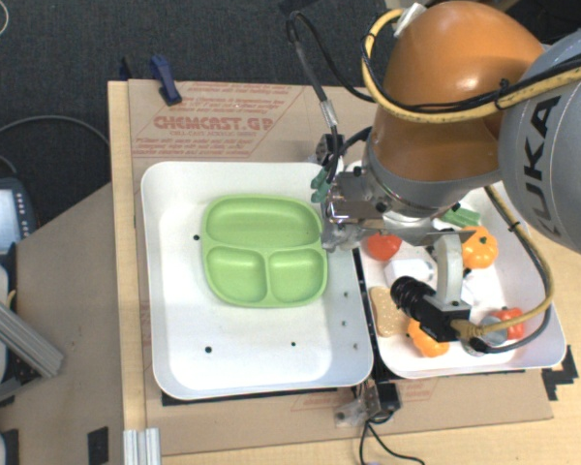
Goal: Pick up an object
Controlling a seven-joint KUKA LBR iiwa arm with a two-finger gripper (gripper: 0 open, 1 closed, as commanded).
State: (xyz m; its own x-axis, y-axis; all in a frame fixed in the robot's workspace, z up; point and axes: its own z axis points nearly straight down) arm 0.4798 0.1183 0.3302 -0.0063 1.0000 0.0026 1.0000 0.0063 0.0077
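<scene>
I stood over the right bin [550,341], evidently because pickable small objects [480,250] lay there; jaws hidden, state not determinable.

1. you see a light green plate [263,250] in the white left bin [174,337], which is marked with a few small black dots.
2. in the white right bin [523,355] you have a red piece [382,247], a bright orange piece [479,250] and a tan piece [384,310].
3. the board [223,114] under both bins is brown with red lettering, and the clip [165,78] on it is blue.
4. your arm [445,66] is orange above grey.
</scene>
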